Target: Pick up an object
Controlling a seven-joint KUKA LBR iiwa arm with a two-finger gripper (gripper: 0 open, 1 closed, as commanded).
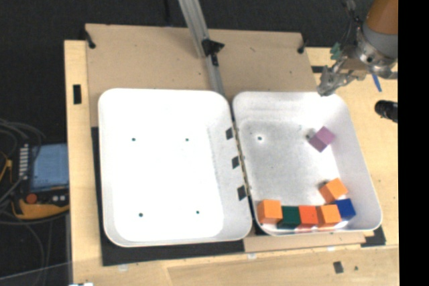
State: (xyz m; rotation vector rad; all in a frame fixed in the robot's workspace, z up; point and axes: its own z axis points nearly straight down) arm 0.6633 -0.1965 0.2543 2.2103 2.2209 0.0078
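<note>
Gripper (326, 85) sits at approx 2 o'clock in our view, just past the far rim of the right bin (362, 164), hanging off the grey wrist w/ orange band above. We can't tell how far its jaws stand apart; too small and blurred. Nothing visible between them, so we don't count anything as held.

Our likely target: the purple block (321, 138), lying alone on the bin floor at approx 4 o'clock from frame centre, and at approx 6 o'clock from the gripper, near it. It's well apart from the other blocks, so it looks like the easiest pick.

Handling, our guess: small, rigid, light, prob. wood or plastic. Not fragile, won't deform. Flat faces should give decent grip but may be a bit slick, so we'd close squarely on two opposite side faces, centred, approaching from above. It sits rotated vs the bin walls, so the wrist needs to turn to match; otherwise it may twist or squirt out.

Looks: pale purple, matte, cube-ish, lighter top face, darker side.

Other options are crowded at approx 5 o'clock along the near wall: orange block (270, 209), green block (289, 216), blue block (346, 208), more orange ones between. Tight packing, poor finger room. Left bin (120, 224) is at 9 o'clock.
</note>
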